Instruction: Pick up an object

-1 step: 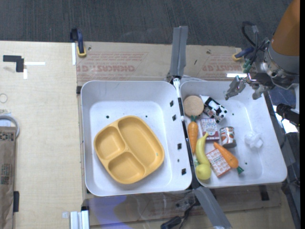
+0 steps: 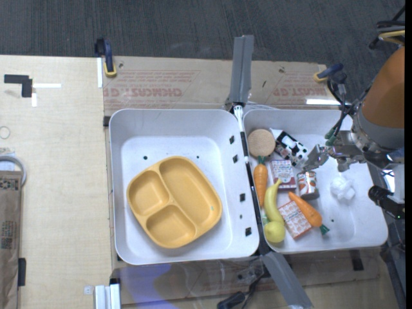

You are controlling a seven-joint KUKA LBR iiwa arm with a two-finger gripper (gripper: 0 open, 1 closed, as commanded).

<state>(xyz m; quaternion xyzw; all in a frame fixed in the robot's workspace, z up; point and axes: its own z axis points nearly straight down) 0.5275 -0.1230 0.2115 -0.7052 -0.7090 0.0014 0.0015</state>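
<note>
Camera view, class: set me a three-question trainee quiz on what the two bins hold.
1. True or false: the yellow divided plate lies in the left bin.
2. Which lies against the right bin's left wall: A) white crumpled item B) banana C) small can?
3. Fill in: the round tan item sits at the top end of a ___.

Key: 1 true; 2 B; 3 carrot.

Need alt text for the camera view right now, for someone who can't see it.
The gripper hangs over the right bin, above a cluster of toy food including two carrots, a banana and small packets. The left bin holds a yellow divided plate.
</note>
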